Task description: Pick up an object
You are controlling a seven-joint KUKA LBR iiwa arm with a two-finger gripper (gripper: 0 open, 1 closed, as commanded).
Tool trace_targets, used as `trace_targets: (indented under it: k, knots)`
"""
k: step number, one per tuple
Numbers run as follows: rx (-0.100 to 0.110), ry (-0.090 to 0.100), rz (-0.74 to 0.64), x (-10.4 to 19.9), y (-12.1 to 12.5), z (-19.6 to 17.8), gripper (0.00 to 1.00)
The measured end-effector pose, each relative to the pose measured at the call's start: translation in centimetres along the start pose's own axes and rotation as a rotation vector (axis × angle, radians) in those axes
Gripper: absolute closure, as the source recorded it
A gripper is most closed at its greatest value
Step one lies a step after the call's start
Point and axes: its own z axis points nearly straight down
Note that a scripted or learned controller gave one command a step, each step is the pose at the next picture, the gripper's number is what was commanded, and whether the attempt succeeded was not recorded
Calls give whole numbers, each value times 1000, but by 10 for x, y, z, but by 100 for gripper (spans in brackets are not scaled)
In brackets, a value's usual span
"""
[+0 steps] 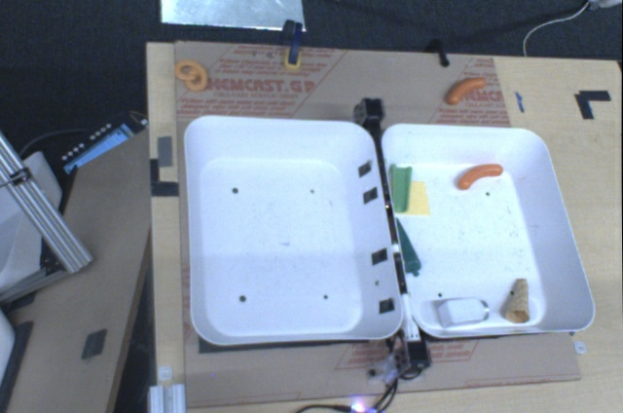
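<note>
Camera view: orange sausage (480,175), yellow-green piece (409,195), cone (518,301), white block (461,312) all resting in right bin (560,206). Nothing lifted; pick not begun. End effector state: cannot tell.

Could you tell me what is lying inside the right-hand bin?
The right bin holds an orange sausage, a yellow square beside green pieces, a clear item and a tan cone. Whatever sits beneath the green pieces is covered.

In the right bin an orange sausage (480,175) lies slantwise toward the far side, a yellow square (418,198) and a green strip (400,188) sit against the left wall, and a clear packet (461,311) rests beside a tan cone (517,301) at the near edge.
</note>
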Motion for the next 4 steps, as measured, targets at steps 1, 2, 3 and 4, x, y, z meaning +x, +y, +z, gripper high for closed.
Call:
trace_targets:
  k: [1, 2, 3, 4]
  knots:
    - [4, 1, 1, -61, 1, -10, 100]
    - [6, 5, 0, -58, -92, -11, 100]
    - [5, 4, 0, -58, -175, -11, 100]
    - [4, 3, -4, -57, -180, -11, 100]
